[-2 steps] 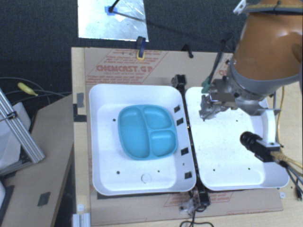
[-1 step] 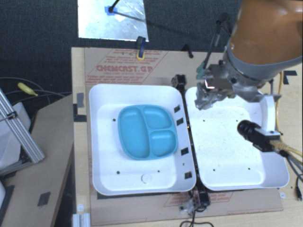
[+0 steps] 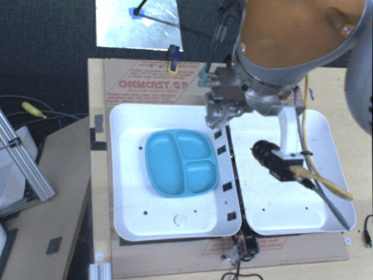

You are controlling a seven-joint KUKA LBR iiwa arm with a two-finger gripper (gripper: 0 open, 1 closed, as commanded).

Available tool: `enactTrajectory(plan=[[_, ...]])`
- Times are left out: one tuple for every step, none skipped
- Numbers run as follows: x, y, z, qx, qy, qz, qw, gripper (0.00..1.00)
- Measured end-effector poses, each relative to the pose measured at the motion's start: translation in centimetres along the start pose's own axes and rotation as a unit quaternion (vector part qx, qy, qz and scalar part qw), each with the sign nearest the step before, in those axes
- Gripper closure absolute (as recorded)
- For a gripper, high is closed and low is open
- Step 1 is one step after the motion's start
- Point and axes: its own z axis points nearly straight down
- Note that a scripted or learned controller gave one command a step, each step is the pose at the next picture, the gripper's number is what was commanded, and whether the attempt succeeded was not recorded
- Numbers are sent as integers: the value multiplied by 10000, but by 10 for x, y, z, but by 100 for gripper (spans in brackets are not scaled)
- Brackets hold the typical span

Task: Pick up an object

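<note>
A light blue divided plate (image 3: 179, 162) with three compartments lies flat in the middle of the left bin (image 3: 131, 214). My gripper (image 3: 216, 116) hangs from the grey and orange arm above the ridge between the two bins, near their far edge. It stands just beyond the plate's upper right corner and is apart from it. I see nothing held in it.
The right bin (image 3: 285, 214) sits beside the left one. Over it hang a white bracket (image 3: 287, 134), a black block (image 3: 273, 159) and a yellow cable (image 3: 323, 184), which seem to belong to the arm. Cardboard (image 3: 151, 83) lies under the bins.
</note>
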Motion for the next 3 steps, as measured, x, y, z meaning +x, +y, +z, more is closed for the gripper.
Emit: enactTrajectory(plan=[[-4, 1, -10, -1, -5, 13, 10000, 100], [-4, 1, -21, -8, -1, -17, 10000, 100], [-4, 2, -31, -22, 4, -47, 10000, 100]])
